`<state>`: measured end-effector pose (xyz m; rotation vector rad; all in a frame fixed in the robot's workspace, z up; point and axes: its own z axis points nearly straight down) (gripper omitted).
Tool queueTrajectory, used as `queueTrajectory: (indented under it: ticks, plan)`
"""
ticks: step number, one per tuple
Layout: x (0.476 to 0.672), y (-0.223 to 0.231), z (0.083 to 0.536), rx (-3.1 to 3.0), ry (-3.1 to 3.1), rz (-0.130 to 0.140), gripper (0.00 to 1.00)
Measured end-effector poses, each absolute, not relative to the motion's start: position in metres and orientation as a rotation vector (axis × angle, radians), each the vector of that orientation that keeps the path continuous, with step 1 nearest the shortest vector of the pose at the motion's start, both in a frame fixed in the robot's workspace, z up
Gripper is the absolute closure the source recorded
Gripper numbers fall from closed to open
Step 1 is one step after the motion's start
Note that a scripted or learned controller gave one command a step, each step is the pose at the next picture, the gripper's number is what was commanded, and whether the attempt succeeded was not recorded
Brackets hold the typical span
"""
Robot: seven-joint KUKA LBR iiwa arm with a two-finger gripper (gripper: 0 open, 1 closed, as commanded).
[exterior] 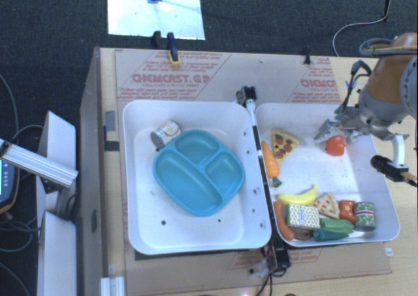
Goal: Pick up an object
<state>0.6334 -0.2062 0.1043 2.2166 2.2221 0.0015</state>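
You are looking at the tool (334, 132) sitting in the upper right of the frame, over the back part of the right bin (385, 213), with a small red object, likely a toy tomato, (335, 146) directly under its tips. The metal fingers (324, 132) are showing splayed to either side above the red piece, so they are reading as apart, not clamped; nothing is visibly pinched between them, and you should not count this as a hold. The main risk from here is that the round, smooth red piece is squirting sideways as the fingers close, or is being pushed along the bin floor instead of gripped. A second risk is that the tips are closing above it and coming away with nothing. The pizza slice (285, 142) is lying near, to the left, and could be nudged if the red piece rolls that way. The pile at the lower right, with the banana (299, 195), the green vegetable (334, 227) and the small can (364, 215), is lying well apart and is not threatened. The left bin (140, 223), holding the blue divided plate (198, 171) and another small can (166, 134), is likewise out of the way on the worktop (196, 72).
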Motion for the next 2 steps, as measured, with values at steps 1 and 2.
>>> queueTrajectory:
  ticks: [1,2]
  plan:
    - [0.642,-0.207,0.145,2.214,2.223,0.004,0.0]
    - [0.623,-0.206,0.115,2.219,2.222,0.001,0.0]
